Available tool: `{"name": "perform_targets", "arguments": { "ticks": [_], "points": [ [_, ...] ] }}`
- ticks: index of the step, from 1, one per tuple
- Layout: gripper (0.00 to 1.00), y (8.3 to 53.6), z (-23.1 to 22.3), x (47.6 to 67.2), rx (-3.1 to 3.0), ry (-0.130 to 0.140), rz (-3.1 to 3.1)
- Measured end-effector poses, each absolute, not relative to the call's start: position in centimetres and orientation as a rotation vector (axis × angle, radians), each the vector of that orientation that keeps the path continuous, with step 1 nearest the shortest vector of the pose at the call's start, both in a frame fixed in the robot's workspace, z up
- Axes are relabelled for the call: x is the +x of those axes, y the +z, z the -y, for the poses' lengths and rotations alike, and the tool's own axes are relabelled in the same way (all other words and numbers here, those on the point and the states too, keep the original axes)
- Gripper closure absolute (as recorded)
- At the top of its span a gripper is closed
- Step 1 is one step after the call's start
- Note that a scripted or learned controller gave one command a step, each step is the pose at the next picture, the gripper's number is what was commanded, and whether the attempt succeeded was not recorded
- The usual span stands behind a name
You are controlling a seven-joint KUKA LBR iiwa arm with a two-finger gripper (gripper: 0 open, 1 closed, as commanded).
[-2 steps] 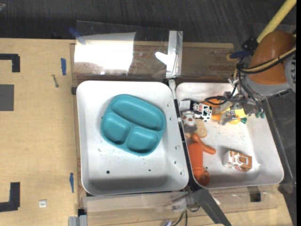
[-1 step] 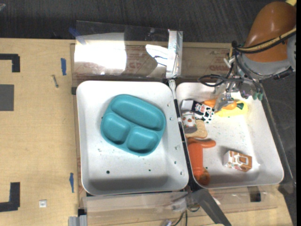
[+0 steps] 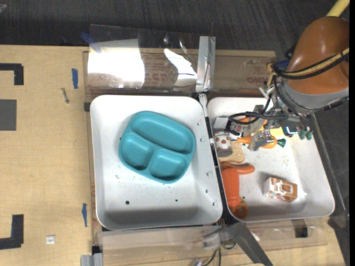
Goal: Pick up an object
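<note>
My gripper (image 3: 256, 136) hangs low over the back of the right bin (image 3: 310, 165), under the orange-banded wrist (image 3: 319, 54). Right around it lies a clutter of small things: an orange piece (image 3: 268, 143), a green piece (image 3: 281, 143), a tan piece (image 3: 237, 153) and a white and red item (image 3: 222, 143). The view does not show whether anything is between the gripper's tips. An orange carrot-shaped toy (image 3: 233, 186) lies along the bin's left wall. A small white and orange box (image 3: 281, 188) sits near the front right.
The left bin (image 3: 111, 193) holds a teal divided plate (image 3: 157, 145). A clear plastic sheet (image 3: 144, 65) and a metal post (image 3: 205, 62) stand behind the bins. Bare wooden bench (image 3: 39, 165) spreads to the left.
</note>
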State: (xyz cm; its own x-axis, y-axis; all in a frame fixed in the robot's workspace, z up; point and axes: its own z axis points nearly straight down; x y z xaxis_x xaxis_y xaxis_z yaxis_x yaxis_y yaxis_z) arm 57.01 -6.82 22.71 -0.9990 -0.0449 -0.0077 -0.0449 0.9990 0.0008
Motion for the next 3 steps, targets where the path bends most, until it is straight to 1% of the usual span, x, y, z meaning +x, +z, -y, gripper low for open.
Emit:
{"name": "perform_targets", "arguments": {
  "ticks": [1,2,3],
  "points": [
    [1.0,28.4,1.3,58.8,-0.16,0.002,-3.126],
    [1.0,23.3,5.5,54.9,-0.229,0.0,-3.131],
    [1.0,24.4,0.3,57.5,-0.025,0.003,-3.133]
  ]
}}
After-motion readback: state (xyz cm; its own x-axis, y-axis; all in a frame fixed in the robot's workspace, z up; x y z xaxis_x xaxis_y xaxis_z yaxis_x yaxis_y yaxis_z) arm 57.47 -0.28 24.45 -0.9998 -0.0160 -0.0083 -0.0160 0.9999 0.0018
